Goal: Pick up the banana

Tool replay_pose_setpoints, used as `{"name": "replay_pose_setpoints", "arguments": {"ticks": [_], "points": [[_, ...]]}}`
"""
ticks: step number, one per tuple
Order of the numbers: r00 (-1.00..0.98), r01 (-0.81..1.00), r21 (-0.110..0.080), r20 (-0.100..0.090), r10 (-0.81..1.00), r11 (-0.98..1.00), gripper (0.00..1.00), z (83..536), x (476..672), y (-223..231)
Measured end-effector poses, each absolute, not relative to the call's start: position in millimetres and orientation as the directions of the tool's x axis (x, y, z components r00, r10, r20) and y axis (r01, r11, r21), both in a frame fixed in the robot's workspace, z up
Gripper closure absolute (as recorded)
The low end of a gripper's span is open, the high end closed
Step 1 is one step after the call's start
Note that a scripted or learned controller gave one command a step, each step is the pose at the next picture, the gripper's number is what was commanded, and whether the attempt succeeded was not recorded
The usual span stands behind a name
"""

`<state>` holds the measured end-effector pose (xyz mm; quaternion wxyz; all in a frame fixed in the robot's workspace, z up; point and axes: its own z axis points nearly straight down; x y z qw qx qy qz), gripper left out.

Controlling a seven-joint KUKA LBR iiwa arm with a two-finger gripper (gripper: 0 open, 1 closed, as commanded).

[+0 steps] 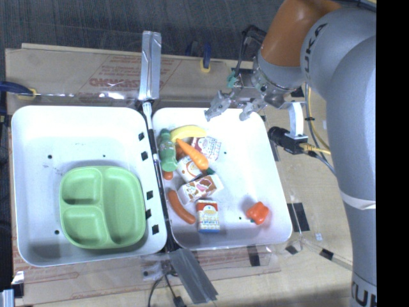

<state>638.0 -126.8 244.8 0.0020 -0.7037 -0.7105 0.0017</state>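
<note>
Two white bins sit side by side on the counter (307,235). Nearest the viewer, the left bin (32,171) carries a green divided plate (102,206). The right bin (271,190) holds, along its near wall, a small juice carton (209,216), a sausage-shaped piece (181,206) and an orange-red toy (258,213) set apart to the right. Further in lie two more printed packets (198,179), a carrot (193,154) and a green bottle (167,151) against the dividing wall. The banana (187,132) lies at the far end of this cluster, touching the carrot, partly covered by it. Beyond it, the pincer (231,110) hangs over the bin's far rim, fingers spread, nothing between them, near the banana but clear of it. The grey arm (345,75) enters from the right.
</note>
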Motion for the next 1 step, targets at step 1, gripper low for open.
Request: {"name": "replay_pose_setpoints", "arguments": {"ticks": [1], "points": [[0.189, 0.982, -0.002, -0.001, 0.982, -0.189, 0.00, 272.1, 656.7, -119.2]]}}
